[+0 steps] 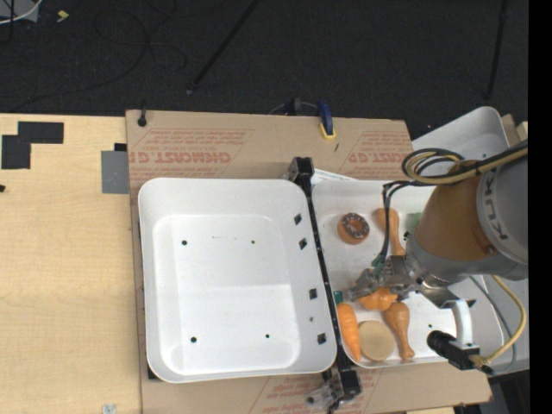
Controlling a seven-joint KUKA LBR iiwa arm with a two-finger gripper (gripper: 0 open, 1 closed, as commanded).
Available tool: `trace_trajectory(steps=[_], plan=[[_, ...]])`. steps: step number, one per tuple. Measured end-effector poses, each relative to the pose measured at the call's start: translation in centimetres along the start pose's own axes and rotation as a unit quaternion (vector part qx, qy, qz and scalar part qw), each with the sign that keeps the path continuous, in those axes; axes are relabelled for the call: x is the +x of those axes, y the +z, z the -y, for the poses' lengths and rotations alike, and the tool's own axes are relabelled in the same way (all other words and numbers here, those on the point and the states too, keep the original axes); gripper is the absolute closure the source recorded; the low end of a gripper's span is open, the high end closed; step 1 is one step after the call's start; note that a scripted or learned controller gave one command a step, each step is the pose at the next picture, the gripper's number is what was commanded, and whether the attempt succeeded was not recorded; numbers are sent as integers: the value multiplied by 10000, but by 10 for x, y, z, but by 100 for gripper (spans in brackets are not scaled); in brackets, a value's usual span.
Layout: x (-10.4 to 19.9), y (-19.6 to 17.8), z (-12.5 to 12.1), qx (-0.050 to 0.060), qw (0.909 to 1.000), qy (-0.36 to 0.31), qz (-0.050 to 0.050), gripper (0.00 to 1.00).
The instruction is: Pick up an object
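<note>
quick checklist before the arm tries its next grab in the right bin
1. Gripper down inside the right bin: ok.
2. Something to grab nearby: ok, an orange toy piece lies right at the gripper.
3. Object held between the fingers: cannot tell, the wrist hides them.
4. Crowding: not ok, the carrot, round tan disc and drumstick lie packed together beside the target.
5. Doughnut apart from the cluster: ok.
6. Left bin ready to receive: ok.
</note>
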State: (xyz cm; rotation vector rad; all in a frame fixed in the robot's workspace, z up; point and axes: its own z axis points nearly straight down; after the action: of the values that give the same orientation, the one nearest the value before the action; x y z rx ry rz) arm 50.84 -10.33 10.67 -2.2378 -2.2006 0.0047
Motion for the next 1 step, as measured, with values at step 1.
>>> trace_trajectory(steps=[1], plan=[[-1, -9, 0, 4, 10000, 30, 0, 100]])
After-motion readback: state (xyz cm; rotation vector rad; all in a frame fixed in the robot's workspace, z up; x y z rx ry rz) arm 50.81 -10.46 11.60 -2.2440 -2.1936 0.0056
